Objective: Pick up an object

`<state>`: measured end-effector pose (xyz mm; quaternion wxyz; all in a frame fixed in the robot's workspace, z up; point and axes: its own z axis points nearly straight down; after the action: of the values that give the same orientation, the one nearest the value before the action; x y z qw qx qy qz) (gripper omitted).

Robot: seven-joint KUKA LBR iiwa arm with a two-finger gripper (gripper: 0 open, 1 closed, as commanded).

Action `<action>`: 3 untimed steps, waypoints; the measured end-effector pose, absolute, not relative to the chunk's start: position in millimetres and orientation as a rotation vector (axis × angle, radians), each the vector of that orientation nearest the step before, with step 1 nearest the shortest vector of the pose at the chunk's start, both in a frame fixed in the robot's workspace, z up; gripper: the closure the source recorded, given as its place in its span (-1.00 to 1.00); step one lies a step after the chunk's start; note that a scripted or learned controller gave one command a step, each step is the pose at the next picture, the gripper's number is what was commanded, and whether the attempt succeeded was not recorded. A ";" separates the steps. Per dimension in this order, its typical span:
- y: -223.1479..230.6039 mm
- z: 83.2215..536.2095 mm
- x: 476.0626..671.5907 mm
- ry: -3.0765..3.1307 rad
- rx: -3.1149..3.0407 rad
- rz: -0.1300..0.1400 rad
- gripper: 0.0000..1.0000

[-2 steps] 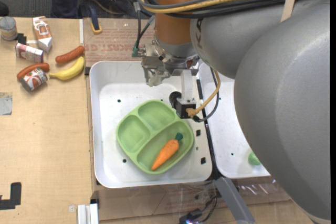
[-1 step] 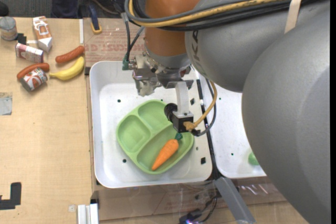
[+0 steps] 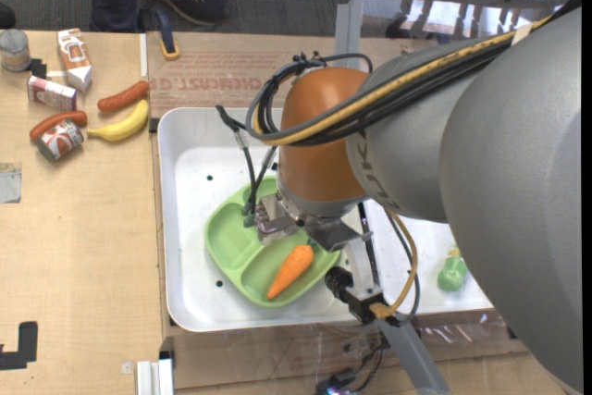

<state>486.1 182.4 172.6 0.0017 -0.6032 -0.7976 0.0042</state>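
Observation:
A light green divided plate [image 3: 231, 240] lies in the left white bin [image 3: 185, 199], and an orange carrot [image 3: 290, 271] rests in its near compartment. The gripper [image 3: 277, 222] reaches down over the plate's right part, just above and left of the carrot's thick end. The orange band and the grey arm hide most of it, so the fingers' state cannot be read. Nothing is seen between the fingers. A small green pear-shaped toy [image 3: 450, 274] lies to the right, beside the arm.
On the wooden bench to the left lie a banana [image 3: 125, 126], a sausage [image 3: 122, 95], a red can [image 3: 57, 136] and small cartons [image 3: 74, 58]. Black cables [image 3: 268, 102] loop off the wrist. The bulky arm covers the right bin.

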 end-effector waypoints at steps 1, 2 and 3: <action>217.3 106.5 496.4 -1.856 -2.537 0.001 1.00; 228.5 298.8 533.6 -1.842 -2.548 0.012 1.00; 190.6 227.3 567.9 -2.163 -2.277 0.015 1.00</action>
<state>567.9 190.6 227.3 0.0003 -0.7251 -0.6887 0.0047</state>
